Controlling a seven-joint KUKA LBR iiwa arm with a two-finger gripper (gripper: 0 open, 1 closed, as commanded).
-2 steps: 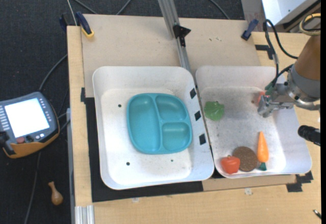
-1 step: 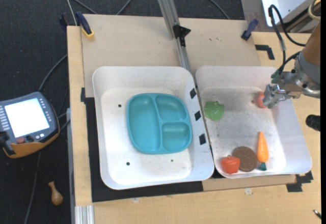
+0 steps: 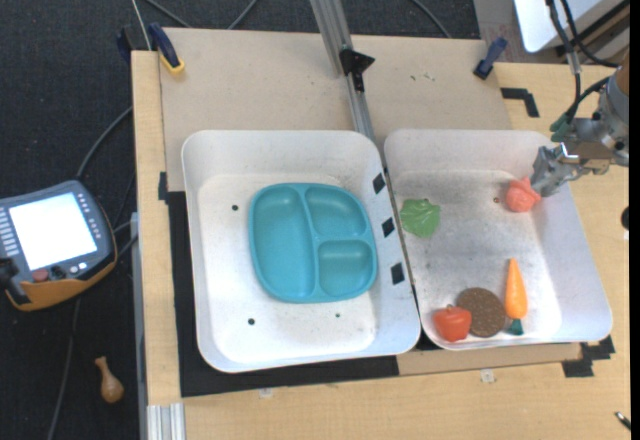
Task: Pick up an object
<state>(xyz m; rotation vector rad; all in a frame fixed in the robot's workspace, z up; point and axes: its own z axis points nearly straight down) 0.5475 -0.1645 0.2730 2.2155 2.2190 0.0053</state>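
Pink toy (image 3: 519,196) touches the fingers (image 3: 549,171); whether they grip it, I cannot tell

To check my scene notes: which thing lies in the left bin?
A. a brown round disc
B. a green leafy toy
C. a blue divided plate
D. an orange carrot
C: the blue divided plate lies alone in the left bin; the other three things lie in the right bin.

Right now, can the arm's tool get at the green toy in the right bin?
Probably yes. The green toy lies alone on open bin floor, with nothing over or against it. The tool is by the pink toy at the far right, so it would only need to cross bare floor.
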